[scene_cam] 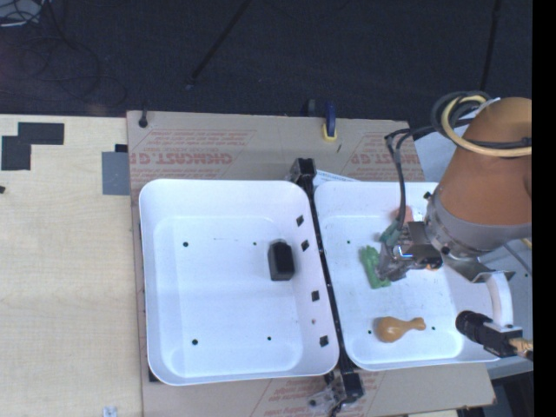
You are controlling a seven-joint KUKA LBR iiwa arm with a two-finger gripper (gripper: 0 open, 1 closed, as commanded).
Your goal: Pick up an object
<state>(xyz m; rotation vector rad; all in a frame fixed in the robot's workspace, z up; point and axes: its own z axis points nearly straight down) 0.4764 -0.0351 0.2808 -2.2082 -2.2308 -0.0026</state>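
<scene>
My gripper (393,257) hangs low over the right bin (347,211), reaching in from the right. A green object (373,268) lies just under and to the left of it, touching or nearly touching the gripper's tip; I cannot tell whether it is gripped. A tan pear-shaped object (397,327) lies on the bin floor nearer the front. A small pink thing (401,215) peeks out behind the wrist. A black block (281,261) sits in the left bin (174,224), right of its middle.
A black divider with clips (314,268) runs between the two bins. Both bins rest on a cardboard sheet (226,150) on the wooden bench. The arm's large orange-brown body (491,172) covers the right bin's far right side.
</scene>
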